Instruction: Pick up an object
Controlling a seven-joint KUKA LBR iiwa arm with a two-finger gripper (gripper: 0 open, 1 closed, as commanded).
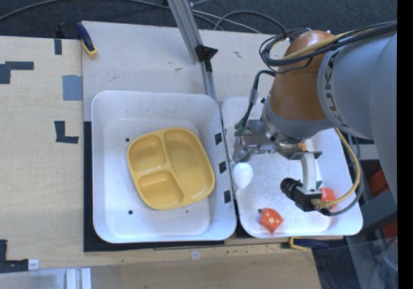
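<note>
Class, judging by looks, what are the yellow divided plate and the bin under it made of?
Yellow plate: likely moulded plastic, smooth with slight sheen; rounded one-piece compartments. Left bin: probably plastic too, white and matte; rounded corners, speckled floor.

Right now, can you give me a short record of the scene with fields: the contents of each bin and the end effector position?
left white bin: yellow plastic plate with three compartments
right white bin: small white rounded object beside its left wall; small orange block near its front edge
end effector: over the right bin's left side, close to the white object
</note>
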